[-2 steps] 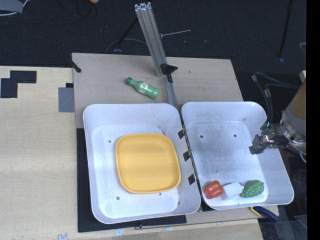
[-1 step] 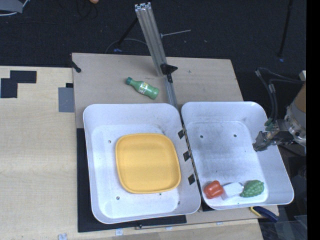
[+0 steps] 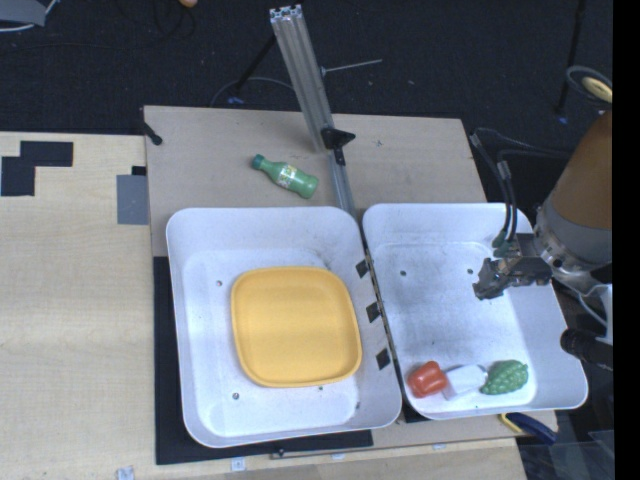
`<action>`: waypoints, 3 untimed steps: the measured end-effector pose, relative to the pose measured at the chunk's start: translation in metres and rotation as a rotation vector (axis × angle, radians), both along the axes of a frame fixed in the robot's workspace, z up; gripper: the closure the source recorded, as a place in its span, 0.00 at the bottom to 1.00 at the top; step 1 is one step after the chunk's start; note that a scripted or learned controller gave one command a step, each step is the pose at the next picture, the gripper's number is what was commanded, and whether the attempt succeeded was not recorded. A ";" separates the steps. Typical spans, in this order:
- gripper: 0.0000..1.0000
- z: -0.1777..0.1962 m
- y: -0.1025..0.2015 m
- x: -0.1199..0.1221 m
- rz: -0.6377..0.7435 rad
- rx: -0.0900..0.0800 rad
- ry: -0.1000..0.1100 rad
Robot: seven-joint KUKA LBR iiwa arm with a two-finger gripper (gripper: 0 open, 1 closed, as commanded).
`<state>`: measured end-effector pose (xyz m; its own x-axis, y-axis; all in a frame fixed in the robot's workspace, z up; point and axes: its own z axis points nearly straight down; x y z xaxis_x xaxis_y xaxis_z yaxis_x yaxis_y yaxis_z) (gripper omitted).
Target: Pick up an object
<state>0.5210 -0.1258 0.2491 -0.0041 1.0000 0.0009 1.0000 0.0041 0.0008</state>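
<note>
Red pepper [image 3: 428,378], white block [image 3: 465,380] and green grapes [image 3: 505,376] huddle at six o'clock in the right bin [image 3: 440,228], likely slid against its rim. The pincer [image 3: 490,280] hovers toward three o'clock, holding nothing; whether released or clenched, I cannot tell.

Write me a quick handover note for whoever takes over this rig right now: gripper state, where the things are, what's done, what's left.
Gripper: over the right bin, near its right side, with nothing seen between its fingers; whether they are open or shut is unclear.
Right bin, near edge: a red pepper, a small white object and a green bunch of grapes in a row, close together.
Left bin: a yellow plate lying flat in the middle.
On the bench behind the bins: a green bottle on its side.
Done: nothing picked up yet.
Left: choose an object, grasp it and lift it.
</note>
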 end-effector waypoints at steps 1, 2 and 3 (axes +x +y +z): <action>1.00 -0.011 0.044 0.002 -0.001 0.000 0.002; 1.00 -0.010 0.092 -0.006 -0.001 0.000 0.001; 1.00 -0.020 0.148 -0.009 0.000 0.000 0.002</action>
<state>0.5121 0.0221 0.2295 -0.0038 1.0000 0.0006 1.0000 0.0038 -0.0011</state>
